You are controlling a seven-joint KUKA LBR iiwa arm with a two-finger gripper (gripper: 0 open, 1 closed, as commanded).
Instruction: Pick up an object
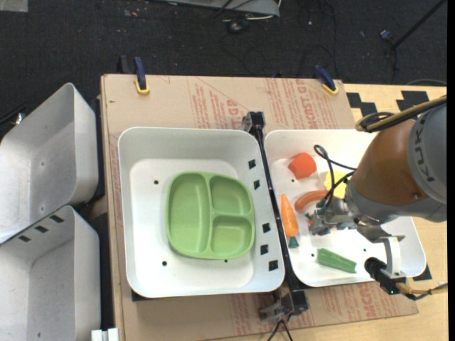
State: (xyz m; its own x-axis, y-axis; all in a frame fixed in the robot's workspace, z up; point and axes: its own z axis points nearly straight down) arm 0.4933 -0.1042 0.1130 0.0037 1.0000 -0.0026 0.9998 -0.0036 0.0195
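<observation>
In right bin (416, 258), gripper (323, 219) hovering beside carrot (288, 217); finger state: cannot tell. Carrot looking light, stiff, smooth; gripping across middle seeming safest.

Robotics lab, clamped cardboard bench (213, 94), floor cables (313, 6)

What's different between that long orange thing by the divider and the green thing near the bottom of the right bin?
The carrot-like orange piece tapers to a point; the green piece looks blunt and blocky. The orange piece lies nearly lengthwise along the bin's left wall; the green piece lies crosswise, slanting down to the right. Both are small, elongated, and lie flat in the right bin.
</observation>
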